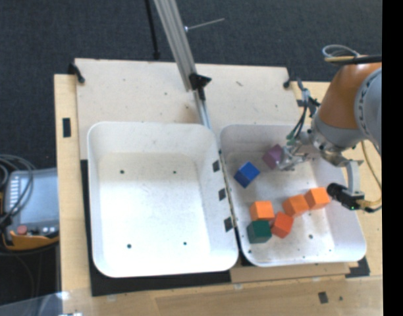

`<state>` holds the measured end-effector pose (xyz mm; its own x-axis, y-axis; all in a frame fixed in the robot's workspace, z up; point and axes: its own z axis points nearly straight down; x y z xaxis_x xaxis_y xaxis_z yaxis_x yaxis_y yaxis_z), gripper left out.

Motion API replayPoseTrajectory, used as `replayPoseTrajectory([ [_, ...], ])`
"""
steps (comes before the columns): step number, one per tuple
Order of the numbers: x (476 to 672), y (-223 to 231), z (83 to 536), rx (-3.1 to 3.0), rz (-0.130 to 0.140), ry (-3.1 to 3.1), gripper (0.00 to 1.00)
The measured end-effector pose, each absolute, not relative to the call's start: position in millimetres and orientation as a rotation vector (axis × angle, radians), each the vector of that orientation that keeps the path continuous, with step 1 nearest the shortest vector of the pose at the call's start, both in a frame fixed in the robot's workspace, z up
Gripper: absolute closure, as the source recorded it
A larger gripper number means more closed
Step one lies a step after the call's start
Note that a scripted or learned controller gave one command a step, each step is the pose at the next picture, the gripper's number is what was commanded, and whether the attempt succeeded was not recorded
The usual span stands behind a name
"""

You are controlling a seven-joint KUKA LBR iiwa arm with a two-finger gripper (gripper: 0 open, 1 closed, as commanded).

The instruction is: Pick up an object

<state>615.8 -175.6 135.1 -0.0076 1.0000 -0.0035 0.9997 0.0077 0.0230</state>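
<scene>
The pincer (288, 158) is lowered into the right bin (349, 245), just beside the purple block (273, 155), which sits on its far side from the arm and seems to be the piece aimed at. Whether the pincer is released or clenched cannot be told, and no block is seen gripped. The blue block (247, 174) lies a little beyond the purple one, apart from it. The orange blocks (297, 205) and the green block (259, 231) are clustered nearer the camera, well clear of the pincer, so less crowding is met here.
</scene>
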Motion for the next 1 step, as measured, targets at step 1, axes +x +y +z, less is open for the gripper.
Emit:
replayPoseTrajectory([
  [1,618.5,-180.4,199.7,2.211,0.006,2.221,1.00],
])
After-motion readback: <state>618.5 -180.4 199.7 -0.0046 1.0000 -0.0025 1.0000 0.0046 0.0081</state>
